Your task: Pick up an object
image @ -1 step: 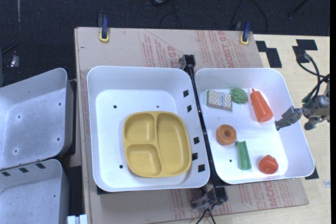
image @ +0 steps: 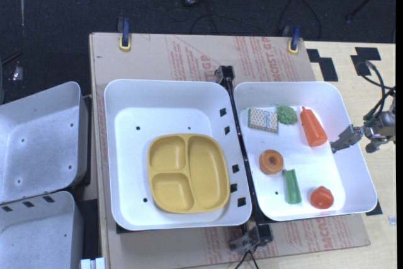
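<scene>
1. Camera view from above finds the claw (image: 348,137) at the right rim of the right-hand shallow white bin (image: 352,129), with nothing between its dark tips; whether it is spread or pressed together I cannot tell.
2. Candidates all lie in that bin: an orange bottle-shaped toy (image: 312,126) nearest the claw, a green round leafy piece (image: 287,114), a pale speckled flat packet (image: 262,120), an orange-brown ring (image: 271,161), a green stick-like block (image: 291,186) and a red rounded toy (image: 322,197).
3. Across the divider, the left white bin (image: 119,135) holds a yellow three-compartment plastic tray (image: 187,172).
4. Judged stage: approach, no grasp begun.
5. Next the claw needs to move left over one item, likely the bottle, and descend.
</scene>
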Controlling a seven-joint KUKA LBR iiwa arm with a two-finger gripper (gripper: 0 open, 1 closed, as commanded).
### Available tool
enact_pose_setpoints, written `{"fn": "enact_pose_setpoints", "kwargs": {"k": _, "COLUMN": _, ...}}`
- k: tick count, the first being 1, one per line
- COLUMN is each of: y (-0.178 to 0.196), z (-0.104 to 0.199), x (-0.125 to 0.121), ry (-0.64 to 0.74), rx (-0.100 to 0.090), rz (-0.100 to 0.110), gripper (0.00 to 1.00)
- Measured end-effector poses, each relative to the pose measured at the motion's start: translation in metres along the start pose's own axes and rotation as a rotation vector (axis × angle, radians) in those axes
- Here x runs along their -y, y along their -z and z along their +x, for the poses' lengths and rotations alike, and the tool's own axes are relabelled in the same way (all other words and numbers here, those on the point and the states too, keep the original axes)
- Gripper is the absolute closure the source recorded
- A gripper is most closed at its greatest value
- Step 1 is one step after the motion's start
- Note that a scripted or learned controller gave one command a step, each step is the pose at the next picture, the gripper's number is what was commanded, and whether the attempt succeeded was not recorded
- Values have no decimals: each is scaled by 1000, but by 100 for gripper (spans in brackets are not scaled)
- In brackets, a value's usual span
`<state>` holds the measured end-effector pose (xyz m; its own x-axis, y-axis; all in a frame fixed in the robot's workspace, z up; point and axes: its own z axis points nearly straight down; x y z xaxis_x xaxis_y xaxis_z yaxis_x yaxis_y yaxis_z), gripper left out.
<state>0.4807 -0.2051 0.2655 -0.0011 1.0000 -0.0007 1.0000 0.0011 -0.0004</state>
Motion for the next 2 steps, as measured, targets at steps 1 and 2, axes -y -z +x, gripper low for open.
{"fn": "enact_pose_setpoints", "kwargs": {"k": 1, "y": -64, "z": 0, "x": 1, "ry": -3, "rx": -3, "rz": 5, "gripper": 0}}
{"fn": "enact_pose_setpoints", "kwargs": {"k": 2, "y": -116, "z": 12, "x": 3, "ry": -2, "rx": -3, "rz": 5, "gripper": 0}}
